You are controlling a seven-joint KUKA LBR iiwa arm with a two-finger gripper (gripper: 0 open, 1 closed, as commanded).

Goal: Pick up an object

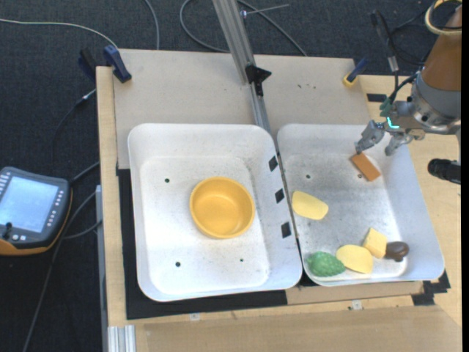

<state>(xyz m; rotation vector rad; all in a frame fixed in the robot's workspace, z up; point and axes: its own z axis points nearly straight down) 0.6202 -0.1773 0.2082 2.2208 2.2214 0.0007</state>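
My gripper (pixel 384 139) hangs over the far right part of the right bin (pixel 414 196), with its two fingers spread open and nothing between them. An orange-brown block (pixel 365 166) lies tilted on the bin floor just below the left finger (pixel 369 135), outside the gap. Further objects in the same bin are a pale yellow piece (pixel 309 205) near the left wall, and along the front edge a green lump (pixel 324 263), a yellow piece (pixel 355 258), a small yellow block (pixel 376 242) and a brown object (pixel 396 251).
A yellow bowl (pixel 222 207) stands upright in the middle of the left bin (pixel 146 196). A metal pole (pixel 242 50) slants down to the gap between the bins. A teach pendant (pixel 29 207) lies on the floor at the left.
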